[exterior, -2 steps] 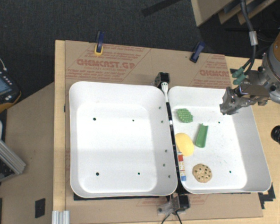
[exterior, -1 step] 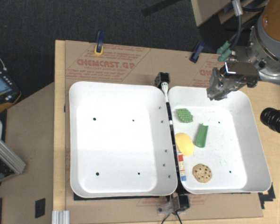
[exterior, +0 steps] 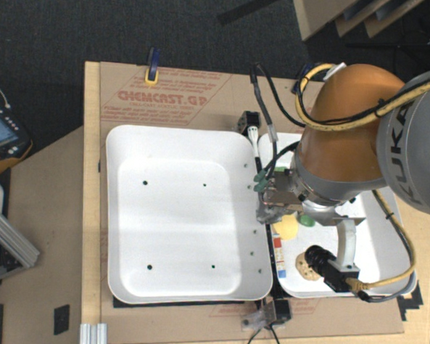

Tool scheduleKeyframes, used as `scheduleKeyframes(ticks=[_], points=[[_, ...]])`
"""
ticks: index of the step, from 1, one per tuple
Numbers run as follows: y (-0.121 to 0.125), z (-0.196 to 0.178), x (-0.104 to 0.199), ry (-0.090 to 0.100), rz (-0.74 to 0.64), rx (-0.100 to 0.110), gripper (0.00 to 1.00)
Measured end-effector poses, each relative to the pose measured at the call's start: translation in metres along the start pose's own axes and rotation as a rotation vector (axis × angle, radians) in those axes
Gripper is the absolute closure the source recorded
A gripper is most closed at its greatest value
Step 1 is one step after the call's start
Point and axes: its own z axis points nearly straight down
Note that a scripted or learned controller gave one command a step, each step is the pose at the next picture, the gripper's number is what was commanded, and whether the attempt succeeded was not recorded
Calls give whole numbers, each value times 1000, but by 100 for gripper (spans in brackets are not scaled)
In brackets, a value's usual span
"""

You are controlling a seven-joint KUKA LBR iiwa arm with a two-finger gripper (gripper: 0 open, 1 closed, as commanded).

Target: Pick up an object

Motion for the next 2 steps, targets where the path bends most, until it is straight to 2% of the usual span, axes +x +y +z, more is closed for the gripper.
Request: scheduleKeyframes(ticks=[1, 2], points=[[2, -48, -67, 0, 5, -22, 100], [19, -142, -10, 4, -8, -29, 100]])
